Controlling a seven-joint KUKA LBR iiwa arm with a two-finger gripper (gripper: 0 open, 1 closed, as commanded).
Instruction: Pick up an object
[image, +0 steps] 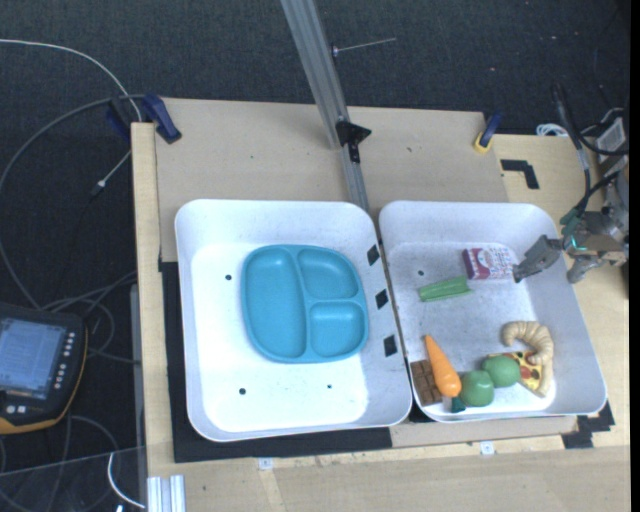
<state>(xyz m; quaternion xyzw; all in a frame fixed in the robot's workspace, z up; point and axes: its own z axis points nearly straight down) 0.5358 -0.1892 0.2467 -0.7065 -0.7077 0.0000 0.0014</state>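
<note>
Your gripper (556, 258) sits at the right rim of the right bin (570, 300), with its two dark fingers spread apart and nothing between them. One fingertip (530, 262) reaches in over the rim and points toward the small carton (488, 263), which is the nearest thing to take.

The relation to watch is this: the carton lies just to the left of that leading fingertip, so close that you cannot tell whether they touch, and it is not between the fingers. Its long side runs roughly left to right, in line with the finger's reach, so the fingers would, in my judgement, need to straddle its short width.

Taking the carton as your landmark, the green stick (443, 289) lies just below and left of it, near but apart. The carrot (441, 366), the green pepper (490, 381) and the croissant (531, 340) are well below it, toward the near rim. The blue tray (303, 303) is in the other bin, far left of it.
</note>
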